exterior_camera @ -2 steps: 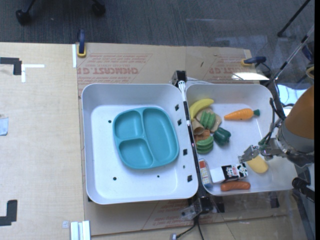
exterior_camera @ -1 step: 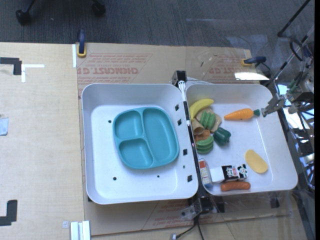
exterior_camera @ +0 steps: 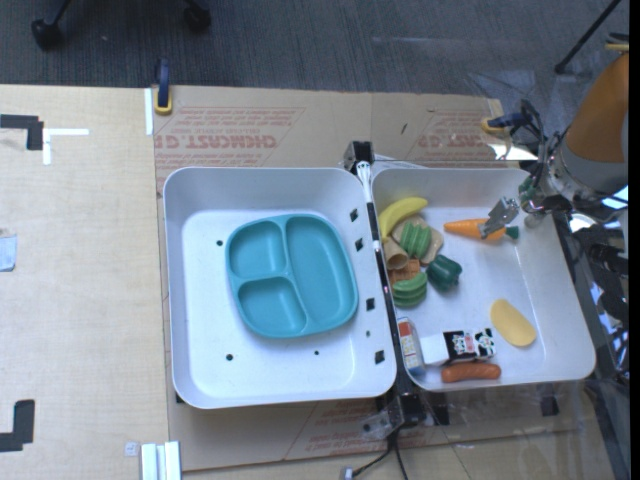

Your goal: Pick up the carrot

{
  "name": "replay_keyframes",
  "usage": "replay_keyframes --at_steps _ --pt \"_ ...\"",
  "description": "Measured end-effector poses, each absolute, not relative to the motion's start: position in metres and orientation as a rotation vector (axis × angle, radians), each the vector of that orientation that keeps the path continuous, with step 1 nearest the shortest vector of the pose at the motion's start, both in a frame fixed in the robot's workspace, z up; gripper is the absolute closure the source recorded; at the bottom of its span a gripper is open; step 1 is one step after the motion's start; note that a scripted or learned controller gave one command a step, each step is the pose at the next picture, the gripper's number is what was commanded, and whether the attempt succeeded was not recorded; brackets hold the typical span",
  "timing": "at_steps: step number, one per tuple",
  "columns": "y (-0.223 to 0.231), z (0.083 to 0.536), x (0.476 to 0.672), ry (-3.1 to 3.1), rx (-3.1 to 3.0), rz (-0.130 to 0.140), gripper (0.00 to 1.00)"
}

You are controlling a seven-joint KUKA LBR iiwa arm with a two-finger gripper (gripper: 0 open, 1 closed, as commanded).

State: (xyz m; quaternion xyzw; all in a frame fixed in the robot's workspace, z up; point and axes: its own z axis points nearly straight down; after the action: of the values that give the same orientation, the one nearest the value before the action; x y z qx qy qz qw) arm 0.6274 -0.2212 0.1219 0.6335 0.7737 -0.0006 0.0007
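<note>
Orange and tapered, with a small green tip at its right end, the carrot [exterior_camera: 470, 229] lies flat near the far wall of the right bin [exterior_camera: 560, 308], pointing left toward the banana [exterior_camera: 401, 212] and the heap of toy food by that bin's left wall. Much of the arm [exterior_camera: 598, 128] is cut off at the right edge, and the gripper [exterior_camera: 497, 220] is small and blurred. Its metal fingers sit right at the carrot's green end, touching or nearly so; whether they are spread or closed on it cannot be made out.
</note>
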Motion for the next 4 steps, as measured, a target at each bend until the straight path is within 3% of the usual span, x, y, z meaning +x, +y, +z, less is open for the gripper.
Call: replay_keyframes --at_steps 1,2,4 --pt "-0.214 0.100 0.665 2.290 2.154 0.022 0.00" --pt "-0.190 0.092 0.658 2.188 2.254 -0.003 0.00" --pt "-0.173 0.091 0.548 1.816 2.567 -0.004 0.00"
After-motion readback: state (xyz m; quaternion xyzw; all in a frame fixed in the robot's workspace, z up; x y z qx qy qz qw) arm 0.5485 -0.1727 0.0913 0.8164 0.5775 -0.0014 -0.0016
